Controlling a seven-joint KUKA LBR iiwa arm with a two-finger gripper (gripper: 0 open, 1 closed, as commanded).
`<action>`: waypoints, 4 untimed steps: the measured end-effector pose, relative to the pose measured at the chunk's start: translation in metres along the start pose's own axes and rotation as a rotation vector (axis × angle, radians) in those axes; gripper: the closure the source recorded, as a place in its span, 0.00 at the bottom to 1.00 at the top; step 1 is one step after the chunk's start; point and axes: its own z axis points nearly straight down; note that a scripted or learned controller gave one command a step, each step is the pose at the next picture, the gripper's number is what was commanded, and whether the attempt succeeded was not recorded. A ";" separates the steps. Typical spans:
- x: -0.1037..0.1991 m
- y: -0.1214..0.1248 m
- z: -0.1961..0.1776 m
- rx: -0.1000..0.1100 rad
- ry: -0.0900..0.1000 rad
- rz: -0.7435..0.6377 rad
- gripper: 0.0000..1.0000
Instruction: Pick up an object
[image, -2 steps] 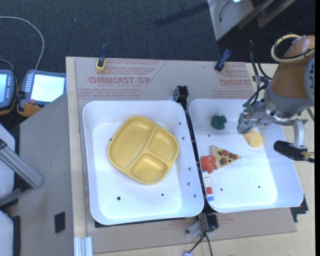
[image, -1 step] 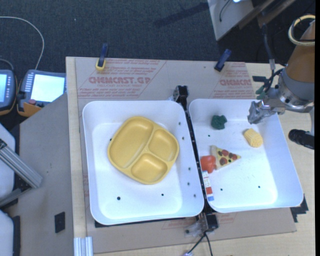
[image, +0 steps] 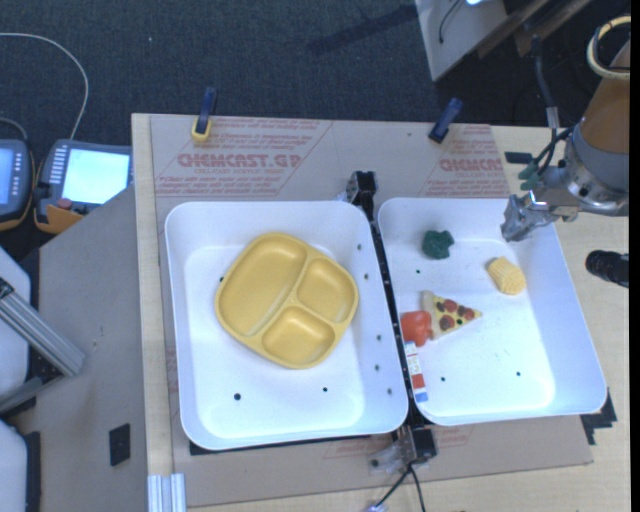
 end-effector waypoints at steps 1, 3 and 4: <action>0.056 -0.006 0.010 0.007 0.003 -0.003 1.00; 0.147 -0.018 0.022 0.007 0.002 -0.001 1.00; 0.196 -0.032 0.032 0.008 0.002 -0.002 1.00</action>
